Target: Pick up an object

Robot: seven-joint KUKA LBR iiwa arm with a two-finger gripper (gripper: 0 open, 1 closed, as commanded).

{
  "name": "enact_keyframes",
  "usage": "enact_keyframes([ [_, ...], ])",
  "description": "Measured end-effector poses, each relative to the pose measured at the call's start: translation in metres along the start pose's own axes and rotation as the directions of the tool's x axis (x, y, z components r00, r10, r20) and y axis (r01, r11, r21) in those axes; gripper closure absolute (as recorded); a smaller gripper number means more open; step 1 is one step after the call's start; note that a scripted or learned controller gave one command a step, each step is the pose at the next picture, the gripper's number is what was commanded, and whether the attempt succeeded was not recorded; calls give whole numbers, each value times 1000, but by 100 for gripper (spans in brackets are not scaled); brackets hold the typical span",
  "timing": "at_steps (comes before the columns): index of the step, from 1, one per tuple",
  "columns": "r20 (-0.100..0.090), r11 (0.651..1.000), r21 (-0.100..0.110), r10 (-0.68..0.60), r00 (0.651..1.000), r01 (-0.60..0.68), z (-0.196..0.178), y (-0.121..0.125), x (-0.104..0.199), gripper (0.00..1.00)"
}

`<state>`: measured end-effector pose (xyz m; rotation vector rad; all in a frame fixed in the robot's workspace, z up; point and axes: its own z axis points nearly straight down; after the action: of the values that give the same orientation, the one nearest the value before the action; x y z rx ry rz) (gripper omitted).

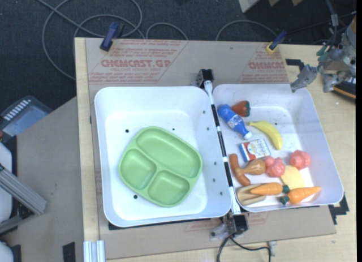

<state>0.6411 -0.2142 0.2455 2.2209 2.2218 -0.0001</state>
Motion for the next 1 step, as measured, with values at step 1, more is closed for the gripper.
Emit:
enact_keyframes([
  [1, -1, 1000, 2, 1, 1000, -1, 96, -49, 32, 0],
])
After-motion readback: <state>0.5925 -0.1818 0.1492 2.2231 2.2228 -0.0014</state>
